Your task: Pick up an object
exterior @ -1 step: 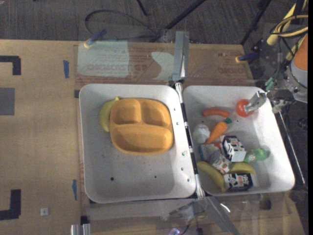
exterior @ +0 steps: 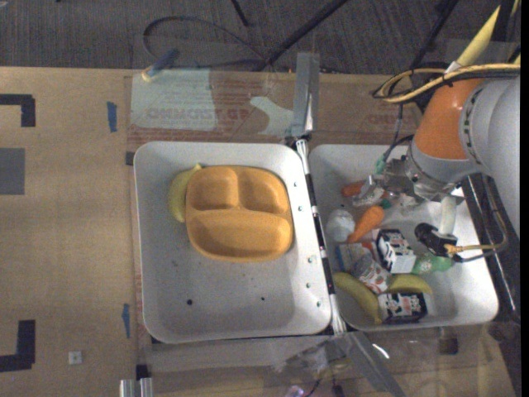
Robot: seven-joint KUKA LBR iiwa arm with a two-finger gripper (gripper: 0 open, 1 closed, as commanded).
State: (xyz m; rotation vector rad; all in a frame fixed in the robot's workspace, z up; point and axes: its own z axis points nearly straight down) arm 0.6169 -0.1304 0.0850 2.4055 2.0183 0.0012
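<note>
Hand [exterior: 387,190] low in right bin [exterior: 479,300], grip state cannot tell, crowded by carrot [exterior: 365,223], milk cartons [exterior: 395,251], banana [exterior: 357,295]; orange divided tray [exterior: 239,212] fills left bin [exterior: 215,313].

Dark carpet floor [exterior: 99,23] beyond cardboard-topped bench [exterior: 66,246]

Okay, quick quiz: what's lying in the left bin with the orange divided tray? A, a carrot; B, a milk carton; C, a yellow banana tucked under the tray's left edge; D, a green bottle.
C: a yellow banana peeks out from under the left edge of the orange tray in the left bin.
</note>
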